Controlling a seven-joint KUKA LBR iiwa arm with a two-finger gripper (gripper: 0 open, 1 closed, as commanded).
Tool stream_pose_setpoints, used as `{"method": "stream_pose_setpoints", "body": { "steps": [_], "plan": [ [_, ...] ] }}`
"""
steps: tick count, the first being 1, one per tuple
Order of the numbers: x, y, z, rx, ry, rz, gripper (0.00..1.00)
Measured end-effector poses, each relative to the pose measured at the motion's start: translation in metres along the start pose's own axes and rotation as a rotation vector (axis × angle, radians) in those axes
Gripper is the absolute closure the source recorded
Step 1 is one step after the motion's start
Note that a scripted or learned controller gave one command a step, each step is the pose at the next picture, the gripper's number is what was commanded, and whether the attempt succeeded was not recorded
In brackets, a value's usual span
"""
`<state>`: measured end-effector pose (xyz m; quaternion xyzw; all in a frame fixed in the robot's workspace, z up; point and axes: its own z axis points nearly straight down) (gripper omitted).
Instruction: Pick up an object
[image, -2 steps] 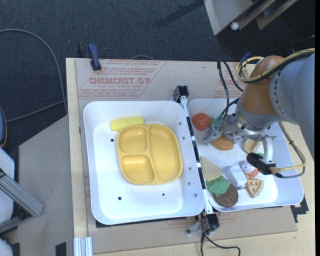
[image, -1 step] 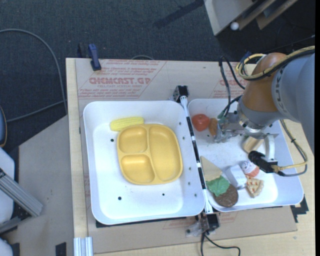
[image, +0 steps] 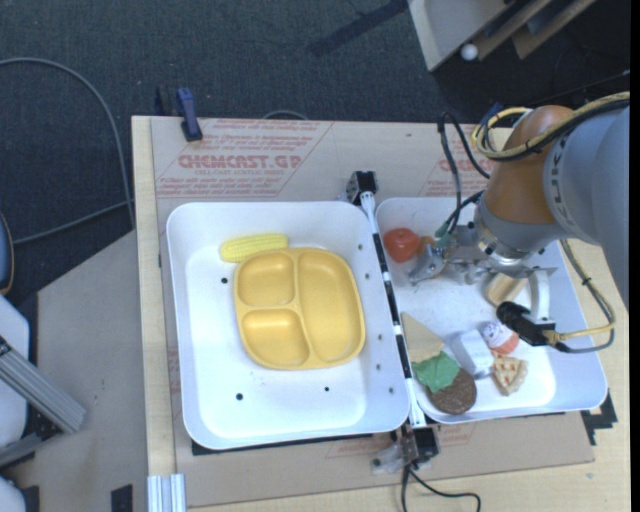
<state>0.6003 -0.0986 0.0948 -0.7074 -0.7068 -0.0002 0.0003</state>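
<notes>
Corn (image: 254, 245) lies upper left of centre, touching the yellow tray (image: 298, 305) in the left bin (image: 190, 330). Right of the divider sits the red tomato (image: 402, 243): probably light, smooth, rounded, best pinched across its middle. Just beside it hangs the gripper (image: 432, 262); whether it's spread or closed, I cannot tell.

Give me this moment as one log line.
arm: over right bin | gripper: beside tomato | corn: left bin

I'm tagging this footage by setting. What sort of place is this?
Probably a robotics lab test bench: a grey arm with an orange band reaches over two shallow white bins holding toy food such as a yellow plastic corn cob, with loose cables on dark carpet.
</notes>
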Motion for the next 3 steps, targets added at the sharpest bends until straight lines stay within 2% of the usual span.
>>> {"method": "stream_pose_setpoints", "body": {
  "steps": [1,2,3],
  "plan": [
    [-0.007,0.053,0.016,0.058,0.000,-0.006,0.00],
    [-0.003,0.063,0.001,0.011,-0.003,-0.002,1.00],
    [0.021,0.055,-0.029,0.009,-0.001,0.000,1.00]
  ]
}}
